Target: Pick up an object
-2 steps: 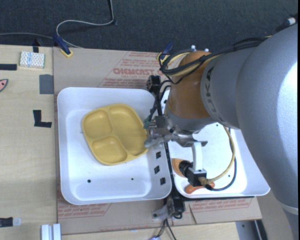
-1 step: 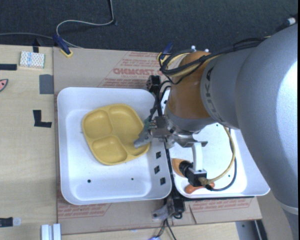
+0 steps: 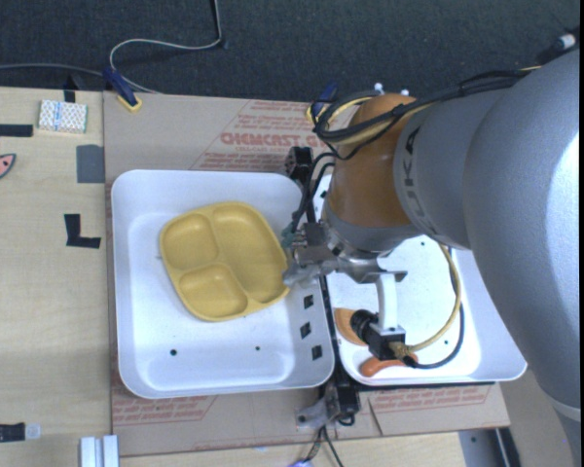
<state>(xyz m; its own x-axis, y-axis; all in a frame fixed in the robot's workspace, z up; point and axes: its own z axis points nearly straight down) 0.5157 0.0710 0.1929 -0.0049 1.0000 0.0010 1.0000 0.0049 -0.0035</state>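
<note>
I see the arm (image 3: 487,193) reaching in from the right, its grey body and orange band covering most of the right bin (image 3: 487,358). The claw (image 3: 300,261) sits low over the divide between the two bins, at the right-hand edge of the left bin (image 3: 136,261). I cannot tell how the claw stands; the wrist and its cabling hide that part of it from me.

A yellow divided plate (image 3: 224,259), with three compartments, lies flat in the upper middle of the left bin. Its right rim reaches the claw: from this slant the two appear to touch, but I cannot confirm that the rim is gripped. The plate rests on the bin floor and does not look lifted.

In the right bin, an orange object (image 3: 348,325) shows below the wrist, partly hidden, and a second orange piece (image 3: 380,366) lies nearer the front wall. Both lie below and to the right of the claw, apart from it.

The worktop (image 3: 39,261) to the left carries black tape marks and a small patterned square (image 3: 62,116).
</note>
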